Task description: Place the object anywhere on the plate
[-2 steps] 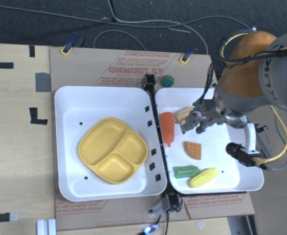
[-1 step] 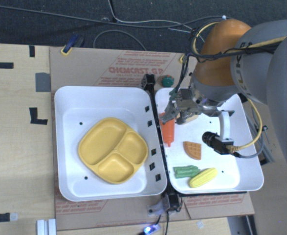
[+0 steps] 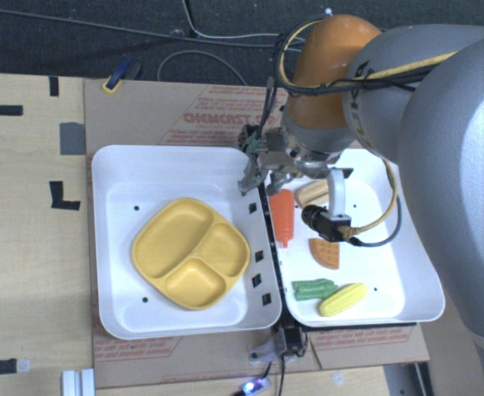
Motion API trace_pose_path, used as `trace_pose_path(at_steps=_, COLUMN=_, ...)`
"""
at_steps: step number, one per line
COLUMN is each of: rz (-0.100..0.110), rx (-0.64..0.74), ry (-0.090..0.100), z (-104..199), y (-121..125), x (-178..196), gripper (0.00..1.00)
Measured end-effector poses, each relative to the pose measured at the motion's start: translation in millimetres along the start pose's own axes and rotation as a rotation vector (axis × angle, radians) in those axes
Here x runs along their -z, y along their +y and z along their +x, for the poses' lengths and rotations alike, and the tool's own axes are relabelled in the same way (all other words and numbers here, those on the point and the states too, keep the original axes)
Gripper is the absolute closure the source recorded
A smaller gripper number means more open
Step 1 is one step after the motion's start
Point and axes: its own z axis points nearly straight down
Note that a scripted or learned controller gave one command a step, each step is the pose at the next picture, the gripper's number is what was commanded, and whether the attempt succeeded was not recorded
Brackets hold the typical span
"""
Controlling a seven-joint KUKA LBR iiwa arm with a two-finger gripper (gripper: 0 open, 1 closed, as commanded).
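a yellow plate (image 3: pixel 191 252) lies bare in the left bin (image 3: pixel 110 221), ready to receive an item. right of centre, the gripper (image 3: pixel 281 186) hangs over a carrot (image 3: pixel 283 217) by the right bin's (image 3: pixel 415 295) left wall, likely the pick target; whether it is gripping cannot be told.

Plate (image 3: pixel 190 252) open above; arm (image 3: pixel 365 81) crowds right bin (image 3: pixel 415 279).

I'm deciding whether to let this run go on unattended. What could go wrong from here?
The gripper hangs right over the wall between the two bins, so coming down it may hit that wall. The orange carrot lies tight against the same wall, leaving little room for a finger. The yellow plate sits across that wall, so a weak grasp may drop on the way.
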Motion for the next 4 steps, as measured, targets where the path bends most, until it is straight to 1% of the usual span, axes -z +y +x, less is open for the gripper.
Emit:
trace_pose_path(at_steps=2, rz=0.000, rx=-0.002, ry=0.000, z=95.9, y=43.6, x=10.2, gripper=1.00)
trace_pose_path(at_steps=3, rz=-0.001, rx=-0.001, ry=0.000, z=153.2, y=64.6, x=-1.4, gripper=1.00)
trace_pose_path(at_steps=4, rz=0.001, rx=-0.004, ry=-0.002, z=150.1, y=64.0, x=-0.7, gripper=0.00)
